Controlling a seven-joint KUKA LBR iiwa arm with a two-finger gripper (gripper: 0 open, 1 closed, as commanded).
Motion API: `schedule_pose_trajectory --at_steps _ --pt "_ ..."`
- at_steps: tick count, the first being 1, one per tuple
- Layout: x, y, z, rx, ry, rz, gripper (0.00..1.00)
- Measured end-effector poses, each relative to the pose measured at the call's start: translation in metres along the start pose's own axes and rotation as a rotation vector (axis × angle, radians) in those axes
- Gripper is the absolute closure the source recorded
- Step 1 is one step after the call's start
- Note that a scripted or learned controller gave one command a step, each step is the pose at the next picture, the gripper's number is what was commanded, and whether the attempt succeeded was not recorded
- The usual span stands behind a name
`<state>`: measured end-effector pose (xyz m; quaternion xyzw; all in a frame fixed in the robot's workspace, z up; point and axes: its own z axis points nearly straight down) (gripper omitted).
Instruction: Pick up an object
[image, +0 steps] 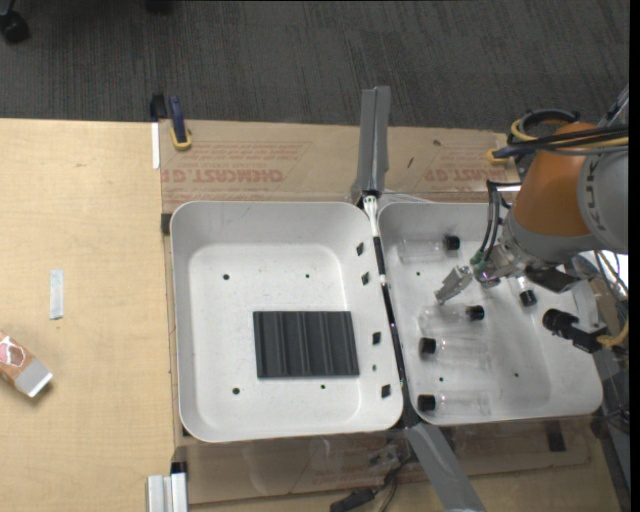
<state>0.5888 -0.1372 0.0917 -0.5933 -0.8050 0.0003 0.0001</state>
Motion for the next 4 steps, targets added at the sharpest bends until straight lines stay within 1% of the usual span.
schedule_pose_trajectory --at_steps 1,2,3,4 --pt "0.012 -0.091 0.000 0.000 0.001 -0.110 0.00" --pt "-0.016 -0.121 -0.072 -0.002 -0.001 -0.315 0.00" --pt "-0.057 -0.068 0.000 -0.002 -0.002 -0.447 0.00" --pt "-0.058 -0.068 -0.010 -0.005 -0.003 -0.443 1.00"
